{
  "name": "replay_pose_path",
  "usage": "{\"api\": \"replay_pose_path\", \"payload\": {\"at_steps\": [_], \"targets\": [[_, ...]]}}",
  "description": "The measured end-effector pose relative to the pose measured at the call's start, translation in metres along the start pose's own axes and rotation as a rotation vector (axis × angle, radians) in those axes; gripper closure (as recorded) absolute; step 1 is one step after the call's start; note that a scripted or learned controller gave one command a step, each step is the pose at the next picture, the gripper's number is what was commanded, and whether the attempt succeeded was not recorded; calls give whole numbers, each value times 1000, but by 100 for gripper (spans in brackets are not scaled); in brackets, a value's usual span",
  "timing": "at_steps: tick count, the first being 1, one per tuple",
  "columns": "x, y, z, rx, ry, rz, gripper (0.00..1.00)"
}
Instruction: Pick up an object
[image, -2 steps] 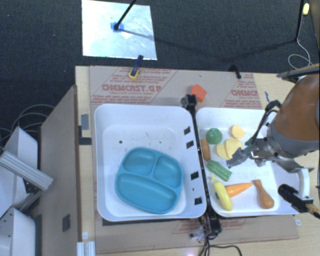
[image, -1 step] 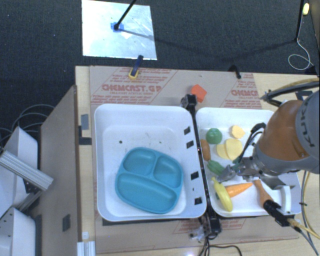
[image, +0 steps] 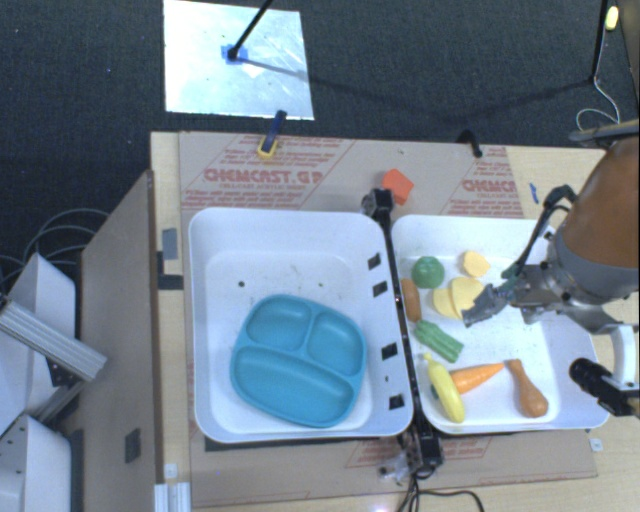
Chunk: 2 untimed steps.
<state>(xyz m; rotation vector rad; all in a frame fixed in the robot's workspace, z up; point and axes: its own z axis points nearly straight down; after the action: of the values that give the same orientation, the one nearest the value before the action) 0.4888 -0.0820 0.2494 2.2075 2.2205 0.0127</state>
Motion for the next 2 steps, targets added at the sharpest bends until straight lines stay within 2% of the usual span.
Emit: {"api": "replay_pose_path", "payload": {"at_steps": [1,2], "targets": [[-5,-5,94,20,3,5,0],[-3,1,-35,-3,0,0,0]]}}
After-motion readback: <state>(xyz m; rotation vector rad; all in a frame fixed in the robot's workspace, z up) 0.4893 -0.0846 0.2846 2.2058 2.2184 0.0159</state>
